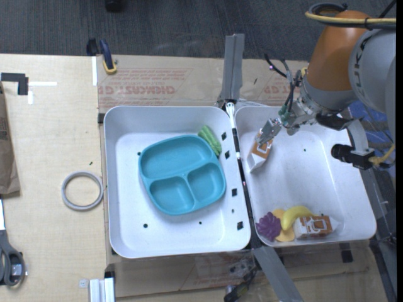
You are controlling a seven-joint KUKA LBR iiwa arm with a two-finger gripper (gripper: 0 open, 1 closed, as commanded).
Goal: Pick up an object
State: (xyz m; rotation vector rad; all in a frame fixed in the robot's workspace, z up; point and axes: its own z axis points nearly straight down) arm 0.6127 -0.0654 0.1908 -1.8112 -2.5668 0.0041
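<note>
Orange-and-white carton (261,151) pinched in fingers (271,131) over right bin (327,168), wooden bench (44,156), dark floor (189,11).

An orange-and-white carton (261,151) is hanging tilted between the fingers of the claw (269,134), its lower white end sitting just above the floor of the right bin (352,197) near that bin's left wall, toward the far side. In the same bin's near edge, a purple bunch of toy grapes (269,226), a yellow banana (293,217) and a small brown-and-white box (314,226) are lying clustered together, touching one another.
</note>
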